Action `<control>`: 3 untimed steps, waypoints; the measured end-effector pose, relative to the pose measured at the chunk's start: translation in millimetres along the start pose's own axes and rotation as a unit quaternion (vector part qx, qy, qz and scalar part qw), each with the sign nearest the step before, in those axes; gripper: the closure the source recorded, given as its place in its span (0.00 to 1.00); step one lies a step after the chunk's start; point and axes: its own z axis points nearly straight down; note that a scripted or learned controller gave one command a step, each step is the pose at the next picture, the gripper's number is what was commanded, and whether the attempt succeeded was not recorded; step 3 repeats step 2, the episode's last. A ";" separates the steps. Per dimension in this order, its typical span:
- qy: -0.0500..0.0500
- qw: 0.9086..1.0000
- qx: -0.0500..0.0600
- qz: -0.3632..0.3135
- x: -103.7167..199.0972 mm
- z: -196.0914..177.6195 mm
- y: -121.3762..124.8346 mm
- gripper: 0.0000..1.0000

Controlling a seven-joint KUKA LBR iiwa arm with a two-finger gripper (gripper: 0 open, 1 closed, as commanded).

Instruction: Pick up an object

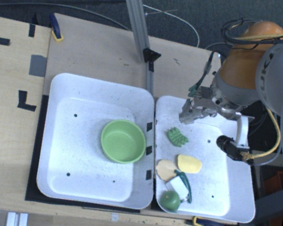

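My arm reaches in over the right bin (234,203); the left bin (64,124) holds a green bowl (123,141). My fingers (188,115) hang near the far edge, their spread unclear to me. The small green ridged piece (177,137) lies just nearer the camera, below them.

Two white bins (59,123) (235,195) hold six things: one green bowl (122,141), one ridged green piece (177,137), two yellow pieces (189,164) (165,169), one green ball (171,200) and one white-and-teal item (182,185).
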 end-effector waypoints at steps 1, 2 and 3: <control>0.000 1.000 0.000 0.000 46.6 6.1 24.3 1.00; 0.000 1.000 0.001 0.000 98.9 17.8 37.5 1.00; 0.000 1.000 0.001 0.000 98.9 17.8 37.5 1.00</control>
